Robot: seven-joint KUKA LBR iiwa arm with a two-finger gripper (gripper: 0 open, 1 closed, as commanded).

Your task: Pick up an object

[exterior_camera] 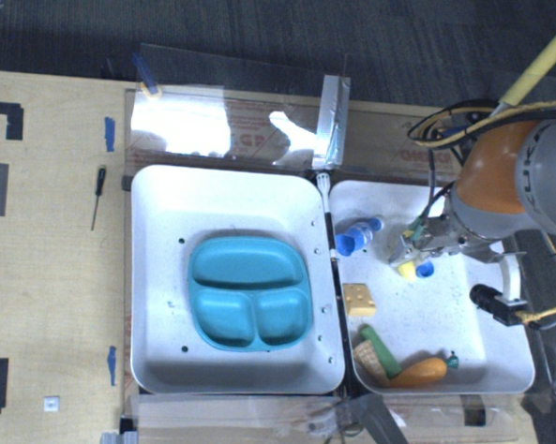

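Note:
My gripper [417, 246] hangs low over the back middle of the right bin [508, 371]. Just under it lies a small yellow and blue toy [414, 268], right at the gripper's tip; whether they touch I cannot tell. A blue cup [355, 237] lies on its side to the left, near the bin's left wall. A tan block [356, 299] sits further forward. At the front lie a green and tan piece [375, 352] and an orange carrot-like toy [423, 370].
The left bin [157, 209] holds a blue divided tray [248, 292] in its middle. The divider wall between the bins runs close to the blue cup. The arm's orange band [493, 168] stands above the right bin's back edge.

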